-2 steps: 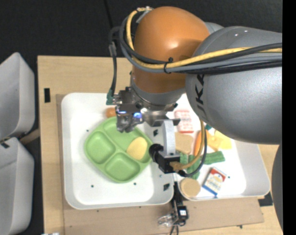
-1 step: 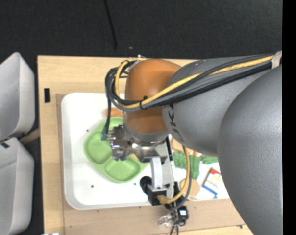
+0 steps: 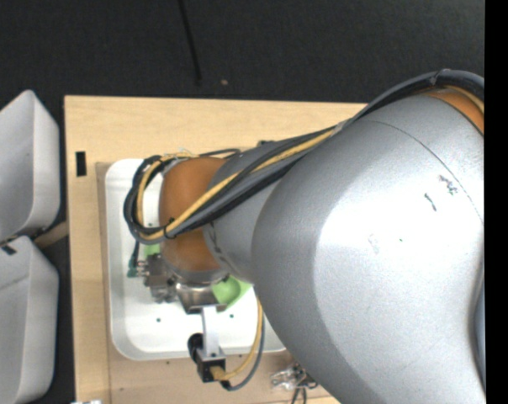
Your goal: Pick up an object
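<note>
The big grey arm (image 3: 363,251) with its orange band (image 3: 191,194) hangs over the shallow white plastic bin (image 3: 122,225) on the pale wooden surface (image 3: 86,251), left of centre. The pincer (image 3: 157,274) sits low near the bin's left rim; spread or pressed together, I cannot tell. A lime-green object (image 3: 230,292) peeks out beside the wrist. Bare bin floor lies along the lower-left edge.

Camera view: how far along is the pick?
Done: the arm is over the white bin, its wrist low above a green object. In hand: nothing confirmed, because the wrist covers the contact spot and a grasp can't be judged. Left: lifting an object clear of the bin.
</note>
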Tool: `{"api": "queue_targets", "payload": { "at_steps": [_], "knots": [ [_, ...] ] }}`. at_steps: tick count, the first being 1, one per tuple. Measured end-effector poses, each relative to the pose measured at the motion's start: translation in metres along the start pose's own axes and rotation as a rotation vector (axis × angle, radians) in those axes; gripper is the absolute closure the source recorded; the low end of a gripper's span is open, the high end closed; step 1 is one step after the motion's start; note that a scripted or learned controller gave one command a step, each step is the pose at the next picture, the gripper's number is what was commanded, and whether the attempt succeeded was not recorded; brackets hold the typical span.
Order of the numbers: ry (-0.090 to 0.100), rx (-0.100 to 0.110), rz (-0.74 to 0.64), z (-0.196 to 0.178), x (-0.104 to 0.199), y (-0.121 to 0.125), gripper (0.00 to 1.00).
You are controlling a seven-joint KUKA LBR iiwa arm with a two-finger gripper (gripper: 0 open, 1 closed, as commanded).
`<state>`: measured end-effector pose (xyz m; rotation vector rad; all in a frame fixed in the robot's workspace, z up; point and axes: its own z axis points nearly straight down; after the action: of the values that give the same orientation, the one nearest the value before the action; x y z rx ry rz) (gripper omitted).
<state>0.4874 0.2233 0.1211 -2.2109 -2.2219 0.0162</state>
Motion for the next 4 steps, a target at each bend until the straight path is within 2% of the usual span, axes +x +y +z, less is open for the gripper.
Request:
{"api": "queue_targets", "payload": {
  "at_steps": [1,2,3,4],
  "knots": [
    [0.005,-0.019,0.002,-0.13,-0.012,0.003,1.0],
    [-0.001,-0.01,0.007,0.013,-0.004,0.056,1.0],
    [-0.003,-0.002,0.006,-0.008,-0.004,0.054,1.0],
    [0.005,-0.025,0.002,-0.153,-0.003,0.088,1.0]
  ]
}}
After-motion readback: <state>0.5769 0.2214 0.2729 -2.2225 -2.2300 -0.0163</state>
